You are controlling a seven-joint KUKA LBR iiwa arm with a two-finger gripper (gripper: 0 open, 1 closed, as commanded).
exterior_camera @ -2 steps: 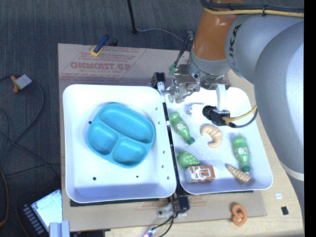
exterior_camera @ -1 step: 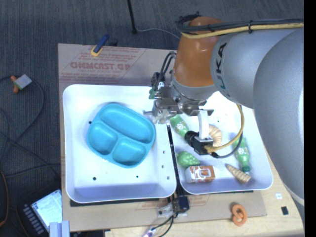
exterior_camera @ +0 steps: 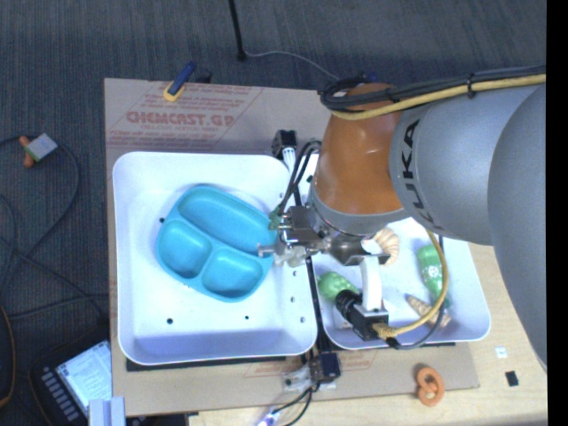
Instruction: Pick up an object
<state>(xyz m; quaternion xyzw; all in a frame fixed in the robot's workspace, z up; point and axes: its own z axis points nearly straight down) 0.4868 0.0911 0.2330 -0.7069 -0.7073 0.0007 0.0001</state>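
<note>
While down at the right rim of the blue tray (exterior_camera: pixel 213 247) in the left bin (exterior_camera: pixel 133 264), looks like the grasp step for the gripper (exterior_camera: pixel 286 240). Can't tell if spread or closed. Next needs a firm pinch on that rim, then a straight lift.

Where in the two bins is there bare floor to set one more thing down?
The left bin has bare floor below the blue dish in the picture, and a strip along its left wall. The right bin is crowded: the arm hangs over it, and green pieces and a small cone lie on its floor.
</note>
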